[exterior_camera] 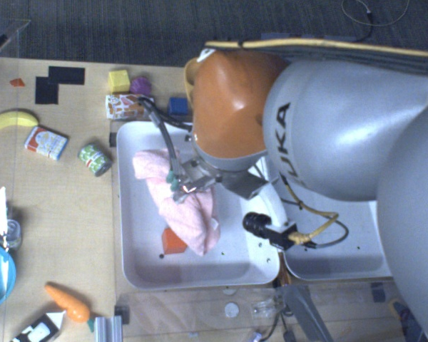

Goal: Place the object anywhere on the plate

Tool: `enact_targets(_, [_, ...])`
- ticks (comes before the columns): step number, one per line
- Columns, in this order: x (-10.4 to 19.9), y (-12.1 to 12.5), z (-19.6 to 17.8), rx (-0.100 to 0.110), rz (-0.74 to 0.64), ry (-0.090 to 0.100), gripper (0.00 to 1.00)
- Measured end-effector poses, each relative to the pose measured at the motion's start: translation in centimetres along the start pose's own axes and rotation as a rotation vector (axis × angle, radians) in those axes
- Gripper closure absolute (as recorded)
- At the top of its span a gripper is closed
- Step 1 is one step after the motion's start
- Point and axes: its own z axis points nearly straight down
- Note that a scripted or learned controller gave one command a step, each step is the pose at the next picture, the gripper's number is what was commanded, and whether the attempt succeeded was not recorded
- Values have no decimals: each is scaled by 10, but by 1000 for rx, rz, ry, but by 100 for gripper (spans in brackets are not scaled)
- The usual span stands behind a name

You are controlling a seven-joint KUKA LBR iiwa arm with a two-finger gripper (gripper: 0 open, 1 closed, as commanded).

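White bin, pink cloth inside, pincer on cloth

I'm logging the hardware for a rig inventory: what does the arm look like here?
The arm is bulky, rounded and glossy grey, with dark KUKA lettering and a large orange band above the wrist. Black cables run toward the end effector; a black connector with yellow wiring hangs below.

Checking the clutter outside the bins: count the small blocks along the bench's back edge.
3: a yellow block, a purple block beside it, and a blue block nearer the arm, which may hide more.
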Motion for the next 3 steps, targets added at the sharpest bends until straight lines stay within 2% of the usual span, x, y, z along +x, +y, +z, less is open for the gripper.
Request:
enact_targets(1, [-19, -4, 154, -44, -81, -14, 100])
enact_targets(2, [-111, -8, 125, -6, -63, -3, 100])
enact_targets(3, [-42, 25, 160, -21, 71, -3, 100])
